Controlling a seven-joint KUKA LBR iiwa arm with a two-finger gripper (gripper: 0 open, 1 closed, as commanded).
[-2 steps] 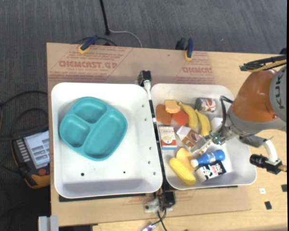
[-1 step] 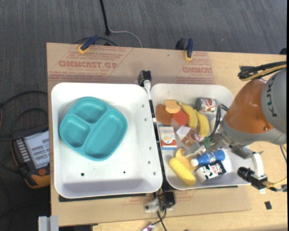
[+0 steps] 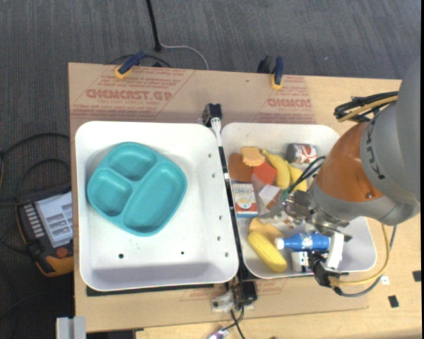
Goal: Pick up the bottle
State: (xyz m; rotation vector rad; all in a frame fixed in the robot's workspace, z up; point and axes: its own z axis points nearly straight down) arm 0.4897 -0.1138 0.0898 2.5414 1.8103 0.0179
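Below the end effector (image 3: 318,235), whose grip state I cannot tell, lies the bottle (image 3: 305,243).

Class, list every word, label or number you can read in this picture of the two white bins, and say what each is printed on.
"CHEMCAST GP", red print, seemingly mirrored, on the brown paper-covered board behind the left bin.
The same red print, partly readable, on the board behind the right bin.
Label on the small white carton: too blurred to read.
Label on the silver can: too blurred.
Label on the blue-and-white plastic bottle: too small.
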